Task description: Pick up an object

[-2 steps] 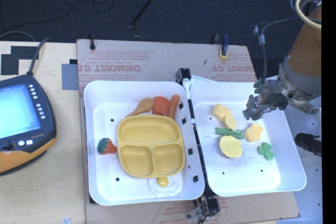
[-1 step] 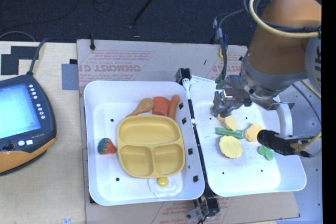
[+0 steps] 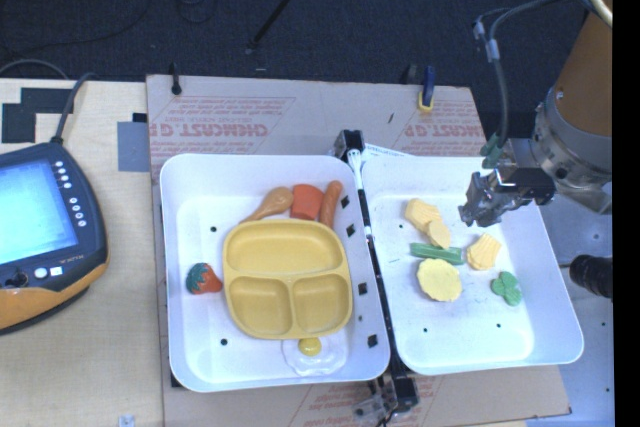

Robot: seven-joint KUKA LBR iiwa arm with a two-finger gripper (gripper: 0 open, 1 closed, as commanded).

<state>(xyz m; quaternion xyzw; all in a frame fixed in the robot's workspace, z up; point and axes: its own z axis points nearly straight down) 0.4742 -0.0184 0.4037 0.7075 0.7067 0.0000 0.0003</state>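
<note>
From the camera above the bench, my tool (image 3: 487, 200) hangs over the right bin (image 3: 555, 335), near its upper middle, reached in from the right on the grey arm with the orange band. It is a dark shape from here and I cannot tell whether it is open or closed; nothing shows in its grip.

The things I could take lie on the floor of that bin, below and to the left of the tool: two pale yellow pieces (image 3: 428, 220) close together, a green bean (image 3: 437, 254) lying flat, a piece of corn (image 3: 484, 252) just under the tool, a round yellow slice (image 3: 439, 280) and a small green piece (image 3: 508, 287).

In the left bin (image 3: 185, 345) sit a yellow divided plate (image 3: 287, 277), a carrot (image 3: 330, 202), a strawberry (image 3: 203, 279) and an egg (image 3: 310, 348).

As I judge it, nothing is lifted yet. Choosing a piece, descending, closing and raising all remain; the corn looks nearest.
</note>
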